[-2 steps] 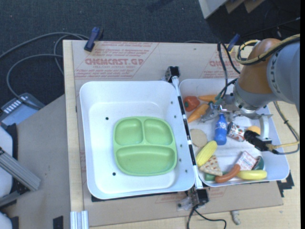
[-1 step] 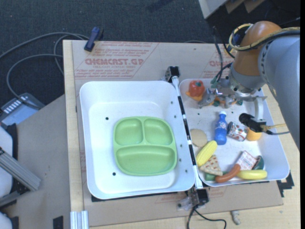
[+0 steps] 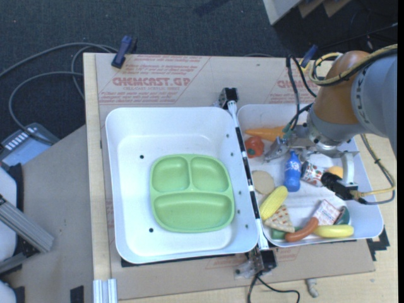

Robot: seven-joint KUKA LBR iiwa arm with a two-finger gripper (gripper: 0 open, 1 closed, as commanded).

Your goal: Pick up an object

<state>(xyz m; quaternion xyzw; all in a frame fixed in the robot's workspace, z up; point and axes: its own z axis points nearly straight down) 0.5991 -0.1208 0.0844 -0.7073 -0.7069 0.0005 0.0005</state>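
Note:
The right bin [image 3: 372, 223] holds several toy foods. An orange carrot [image 3: 265, 132] and a red tomato [image 3: 254, 146] lie at its far left. A blue bottle [image 3: 292, 172] stands near the middle, with a small can [image 3: 312, 174] beside it. Nearer the front are a beige disc [image 3: 262, 182], a corn cob [image 3: 274, 202], a pizza slice [image 3: 279, 219], a sausage [image 3: 303, 229], a banana [image 3: 334, 231] and a small packet [image 3: 326, 212]. My gripper [image 3: 279, 149] hangs low just right of the tomato and above the bottle's cap, with nothing seen in its grasp.
The left bin [image 3: 126, 137] carries a green divided plate [image 3: 191, 192]. A black clamp [image 3: 228, 96] sits at the far end of the rims between the bins. The grey arm [image 3: 341, 106] covers the right bin's far right part, and cables trail over its right rim.

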